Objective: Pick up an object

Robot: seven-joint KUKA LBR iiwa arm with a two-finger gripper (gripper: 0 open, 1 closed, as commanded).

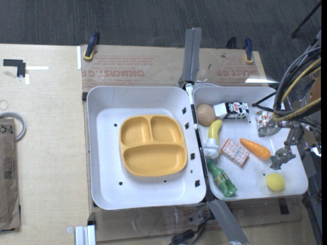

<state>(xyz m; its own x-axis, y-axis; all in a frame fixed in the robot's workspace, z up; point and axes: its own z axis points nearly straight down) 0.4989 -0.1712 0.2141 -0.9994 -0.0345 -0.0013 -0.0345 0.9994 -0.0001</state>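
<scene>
Two metal fingers of the claw (276,146) hang spread and empty at the right bin's (299,187) right edge, carrot (255,148) just beside them, lemon (275,182) near the front-right corner.

arm (311,116): cut off at right frame edge | brown bag (7,172): cropped at left edge | milk carton (232,109) print: too small to read
</scene>
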